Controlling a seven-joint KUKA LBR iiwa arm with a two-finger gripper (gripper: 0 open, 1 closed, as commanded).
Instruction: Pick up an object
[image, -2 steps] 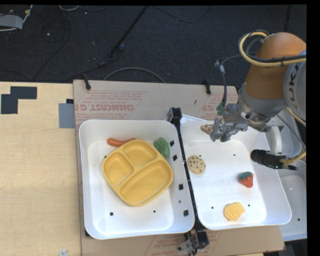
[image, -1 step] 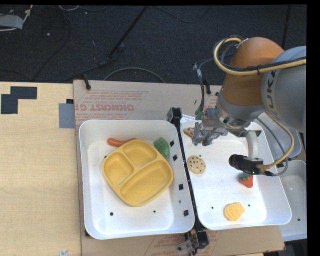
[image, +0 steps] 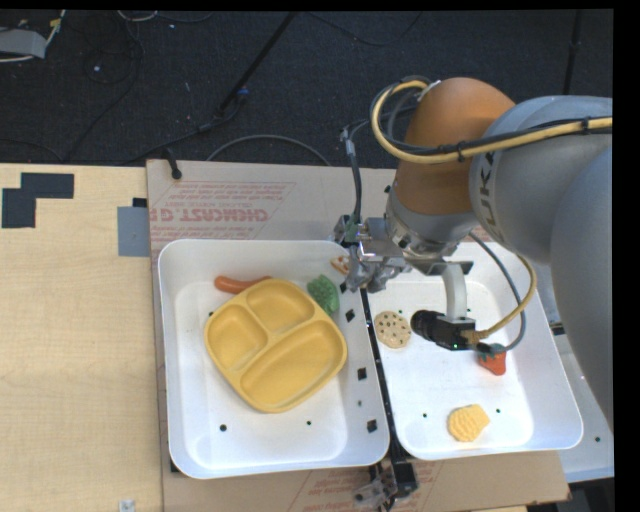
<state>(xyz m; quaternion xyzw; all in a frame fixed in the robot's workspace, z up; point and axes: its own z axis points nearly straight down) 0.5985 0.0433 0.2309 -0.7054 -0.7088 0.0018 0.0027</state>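
arm: grey KUKA with orange band reaches over right bin | gripper: above the divider between the bins, opening cannot be told, nothing seen in it | yellow divided tray: left of divider | cookie: just right of divider | green leafy piece: just left of divider | yellow ridged chip: right of divider, near front

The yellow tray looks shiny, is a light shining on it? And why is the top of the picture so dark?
In the camera view, the yellow tray shows soft pale sheen along its ridges, so light falls from above; the white bins are brightly and evenly lit with faint shadows; the floor behind the bench is unlit and nearly black; the arm close to the camera looks a little soft.
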